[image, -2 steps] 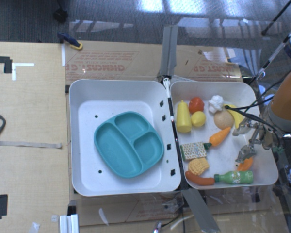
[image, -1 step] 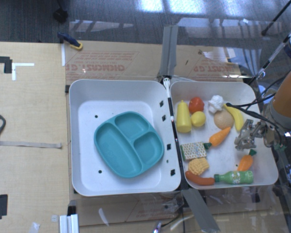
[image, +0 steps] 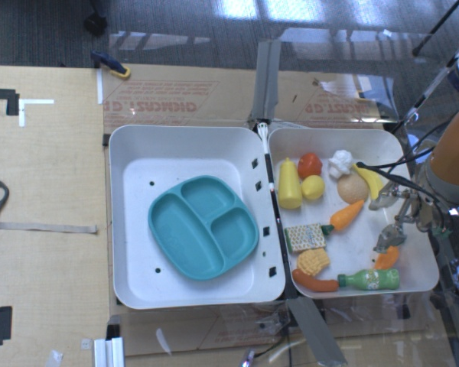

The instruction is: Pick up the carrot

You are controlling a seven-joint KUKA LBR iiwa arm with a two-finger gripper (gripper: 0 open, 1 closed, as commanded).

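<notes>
Currently the pincer hangs in the right bin beside the carrot (its grip unclear).

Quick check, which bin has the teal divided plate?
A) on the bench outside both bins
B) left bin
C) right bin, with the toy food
B: the teal divided plate lies flat in the left bin, while the carrot, the green bottle and the other toy food sit in the right bin.
</notes>
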